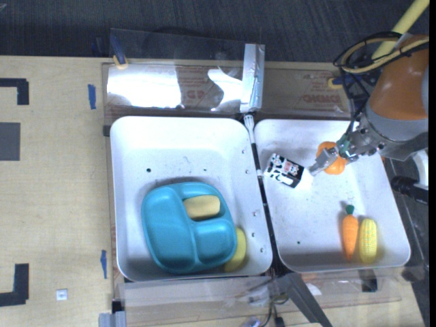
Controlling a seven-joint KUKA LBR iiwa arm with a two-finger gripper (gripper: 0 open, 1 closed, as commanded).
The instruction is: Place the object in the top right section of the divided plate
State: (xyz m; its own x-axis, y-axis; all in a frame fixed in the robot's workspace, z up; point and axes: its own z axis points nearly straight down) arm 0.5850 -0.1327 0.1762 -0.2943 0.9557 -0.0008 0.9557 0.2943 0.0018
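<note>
The blue divided plate (178, 236) lies in the left bin (136, 148), towards its front. A pale yellow object (203, 206) rests in the plate's top right section. My gripper (332, 157) is over the back of the right bin (306, 247), right at a small orange round object (335, 167) that it partly covers. Whether that object is held is unclear from here.
A yellow round object (238, 248) sits against the plate's right front edge. In the right bin lie a black-and-white patterned item (285, 171), a toy carrot (349, 232) and a toy corn cob (368, 239) at the front right. A wall divides the two bins.
</note>
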